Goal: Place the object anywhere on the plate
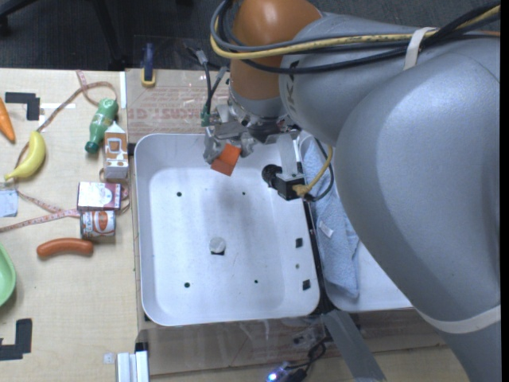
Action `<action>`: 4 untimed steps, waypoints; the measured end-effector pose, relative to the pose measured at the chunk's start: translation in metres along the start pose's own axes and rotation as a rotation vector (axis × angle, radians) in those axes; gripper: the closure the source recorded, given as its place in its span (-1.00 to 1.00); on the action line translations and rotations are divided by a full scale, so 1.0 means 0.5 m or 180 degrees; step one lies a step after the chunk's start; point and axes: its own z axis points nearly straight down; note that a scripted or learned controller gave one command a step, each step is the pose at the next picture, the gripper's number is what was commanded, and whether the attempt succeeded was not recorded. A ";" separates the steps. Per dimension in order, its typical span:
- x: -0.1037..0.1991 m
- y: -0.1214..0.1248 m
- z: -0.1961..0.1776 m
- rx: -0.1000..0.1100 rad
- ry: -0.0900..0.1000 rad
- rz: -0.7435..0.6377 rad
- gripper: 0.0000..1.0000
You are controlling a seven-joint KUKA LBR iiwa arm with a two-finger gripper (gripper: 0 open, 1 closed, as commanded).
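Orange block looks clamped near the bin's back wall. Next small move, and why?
Probably a short lift straight up. The orange block sits between the gripper's jaws, low over the left bin near its back wall. I can't make out a plate, so gaining clearance seems safer than traversing yet.

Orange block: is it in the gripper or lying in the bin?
In the gripper: the orange block sits tilted between its fingers, over the left bin's far end.

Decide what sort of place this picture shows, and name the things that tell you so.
Probably a robot lab: a grey arm reaches over a white bin, the gripper holds an orange block, and toy food like a banana lies alongside.
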 end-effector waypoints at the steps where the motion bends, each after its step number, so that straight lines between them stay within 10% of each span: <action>1: -0.097 -0.020 0.128 -0.0003 0.0005 -0.0020 1.00; 2: 0.124 -0.174 0.005 0.0001 0.0007 0.0067 1.00; 3: 0.032 0.003 0.006 -0.0005 0.0001 -0.0668 1.00; 4: -0.089 -0.018 -0.048 -0.0006 0.0002 -0.0029 1.00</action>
